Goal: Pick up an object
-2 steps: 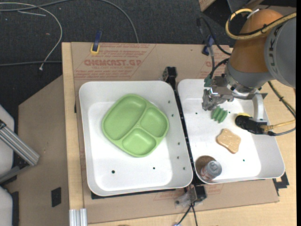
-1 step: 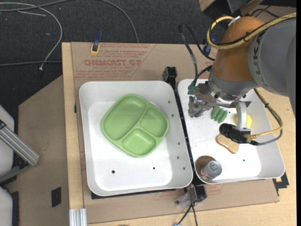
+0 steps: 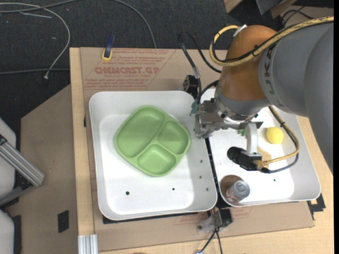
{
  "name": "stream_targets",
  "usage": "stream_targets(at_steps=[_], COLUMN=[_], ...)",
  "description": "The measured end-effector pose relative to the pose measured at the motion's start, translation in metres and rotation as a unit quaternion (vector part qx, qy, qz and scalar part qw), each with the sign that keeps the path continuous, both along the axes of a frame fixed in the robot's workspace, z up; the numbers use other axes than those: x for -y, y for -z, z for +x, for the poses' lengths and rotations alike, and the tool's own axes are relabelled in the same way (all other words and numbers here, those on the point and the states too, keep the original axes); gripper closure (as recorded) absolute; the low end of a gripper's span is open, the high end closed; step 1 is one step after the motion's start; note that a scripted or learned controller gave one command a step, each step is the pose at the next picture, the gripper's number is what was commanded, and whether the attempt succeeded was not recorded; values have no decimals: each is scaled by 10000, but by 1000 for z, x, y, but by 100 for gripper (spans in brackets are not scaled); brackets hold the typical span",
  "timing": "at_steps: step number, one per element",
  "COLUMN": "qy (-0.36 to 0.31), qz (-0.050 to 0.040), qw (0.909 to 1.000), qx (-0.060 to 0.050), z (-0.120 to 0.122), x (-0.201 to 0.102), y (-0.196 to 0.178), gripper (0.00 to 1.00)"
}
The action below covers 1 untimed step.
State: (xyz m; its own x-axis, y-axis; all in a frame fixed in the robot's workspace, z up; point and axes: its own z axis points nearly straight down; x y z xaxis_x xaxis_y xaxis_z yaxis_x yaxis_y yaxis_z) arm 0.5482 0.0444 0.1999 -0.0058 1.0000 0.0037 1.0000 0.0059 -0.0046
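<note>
At the near rim of the right bin lies a small brown round thing with a silver top. In the left bin a green divided plate lies flat, and my hand is over the seam where both bins meet, just beside the plate's right edge; I cannot tell if it is released or clenched. A yellow ball rests farther back in the right bin, apart from my hand.
</note>
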Motion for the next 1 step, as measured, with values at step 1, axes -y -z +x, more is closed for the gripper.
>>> stream_targets(at_steps=[1], qy=[0], qz=[-3], qw=[10000], qx=[1], z=[-23], x=[-47], y=[-9], gripper=[100])
